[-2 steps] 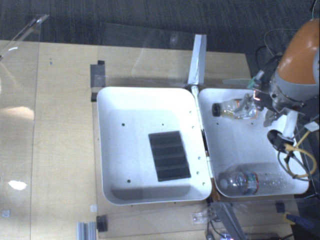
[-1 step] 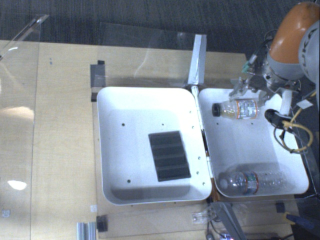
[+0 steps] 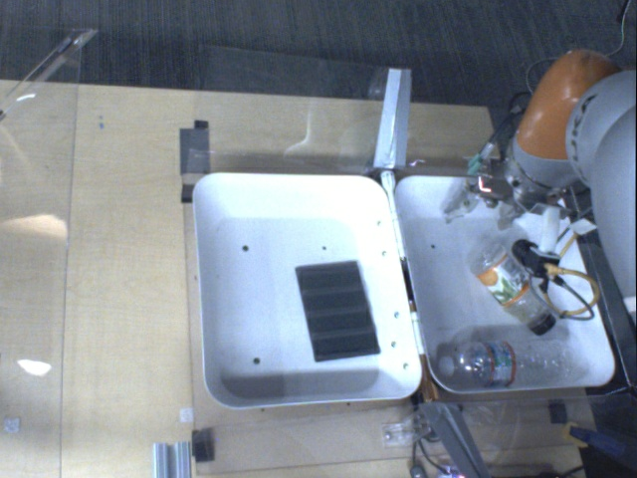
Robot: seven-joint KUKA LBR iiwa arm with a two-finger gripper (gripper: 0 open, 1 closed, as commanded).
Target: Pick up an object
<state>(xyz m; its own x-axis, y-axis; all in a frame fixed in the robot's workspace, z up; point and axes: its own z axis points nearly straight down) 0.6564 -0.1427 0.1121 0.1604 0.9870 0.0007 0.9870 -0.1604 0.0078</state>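
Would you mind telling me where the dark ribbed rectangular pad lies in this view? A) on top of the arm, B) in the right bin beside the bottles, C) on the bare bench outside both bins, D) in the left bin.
D: the dark ribbed pad lies flat on the floor of the left bin, while the two clear bottles sit in the right bin.

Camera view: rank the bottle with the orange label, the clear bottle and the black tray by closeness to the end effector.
End effector, at the right bin's top.
1. Orange-label bottle, right bin, middle.
2. Clear bottle, right bin, bottom edge.
3. Black tray, left bin.
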